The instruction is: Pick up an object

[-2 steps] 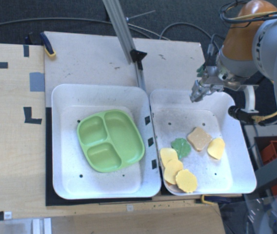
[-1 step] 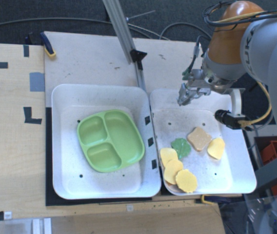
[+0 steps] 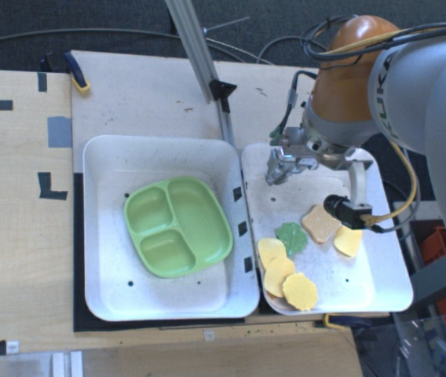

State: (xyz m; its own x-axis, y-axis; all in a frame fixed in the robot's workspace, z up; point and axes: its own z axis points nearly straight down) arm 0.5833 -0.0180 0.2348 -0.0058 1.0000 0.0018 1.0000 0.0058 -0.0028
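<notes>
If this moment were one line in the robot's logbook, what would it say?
hand: over right bin, nothing seen held | food pieces: untouched | green divided plate: left bin

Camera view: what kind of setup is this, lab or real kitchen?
Probably a lab pick-test bench: two white bins on a taped board, loose cables, and toy food beside a green plate under the gripper.

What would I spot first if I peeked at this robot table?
Probably the bright green plate with three sections, lying in the left bin. Next, the big grey and orange arm reaching over the right bin, its claw above yellow food pieces.
</notes>
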